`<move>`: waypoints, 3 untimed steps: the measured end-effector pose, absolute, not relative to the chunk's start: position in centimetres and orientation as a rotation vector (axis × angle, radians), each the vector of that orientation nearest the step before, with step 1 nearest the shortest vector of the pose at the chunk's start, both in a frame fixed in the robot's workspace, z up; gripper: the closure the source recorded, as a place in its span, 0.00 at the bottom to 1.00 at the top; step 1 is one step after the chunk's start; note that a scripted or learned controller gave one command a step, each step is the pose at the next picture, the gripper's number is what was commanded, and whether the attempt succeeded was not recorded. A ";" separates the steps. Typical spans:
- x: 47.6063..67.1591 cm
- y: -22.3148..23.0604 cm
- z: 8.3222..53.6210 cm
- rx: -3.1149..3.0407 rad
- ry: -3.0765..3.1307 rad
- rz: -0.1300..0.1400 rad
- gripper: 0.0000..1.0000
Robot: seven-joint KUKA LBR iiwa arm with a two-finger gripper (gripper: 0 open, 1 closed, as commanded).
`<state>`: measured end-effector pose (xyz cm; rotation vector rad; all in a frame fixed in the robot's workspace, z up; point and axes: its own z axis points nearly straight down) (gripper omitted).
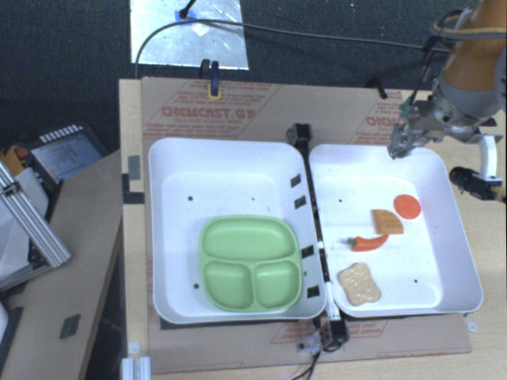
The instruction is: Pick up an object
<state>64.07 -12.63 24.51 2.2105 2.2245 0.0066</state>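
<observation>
Two shallow white bins sit side by side on the bench. Nearest to us, the left bin (170, 212) holds a green divided plate (251, 262), lying flat toward its near right corner. In the right bin (451, 252) we find four small items: a pale, cracker-like piece (359, 283) nearest the front; behind it an orange-red, pepper-shaped item (369, 243); just beyond and touching that, a tan wedge (387, 222); and farther back, just beside the wedge, a round orange-red disc (407, 206). Farthest away, the gripper (400, 144) hangs over the far rim of the right bin, well apart from all four items. We cannot tell whether its fingers are spread or pressed together; nothing is seen between them.
</observation>
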 end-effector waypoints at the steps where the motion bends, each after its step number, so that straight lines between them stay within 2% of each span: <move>1: 63.5 -7.1 23.2 2.212 2.232 0.003 1.00; 3: 61.2 4.7 24.1 2.211 2.234 0.003 1.00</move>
